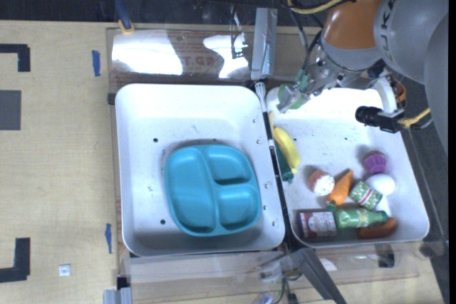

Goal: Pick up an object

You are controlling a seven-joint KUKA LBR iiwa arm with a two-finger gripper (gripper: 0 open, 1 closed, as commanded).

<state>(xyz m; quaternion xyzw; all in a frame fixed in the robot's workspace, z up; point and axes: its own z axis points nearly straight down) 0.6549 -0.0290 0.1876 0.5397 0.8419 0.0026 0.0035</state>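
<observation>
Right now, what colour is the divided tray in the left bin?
Teal blue tray, seen in the camera view.

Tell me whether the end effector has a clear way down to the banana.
Probably yes. The end effector hangs just above the banana, which lies uncovered against the right bin's left wall; that wall may crowd one finger.

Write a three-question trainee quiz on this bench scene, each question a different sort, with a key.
1. True or false: the blue divided tray lies in the left bin.
2. Multiple choice: where is the banana? A) inside the tray; B) in the right bin near the wall between the bins; C) on the wooden bench outside both bins.
3. Fill in: the gripper hangs over the ____ bin's far corner, beside the divider.

Key: 1 true; 2 B; 3 right.
</observation>
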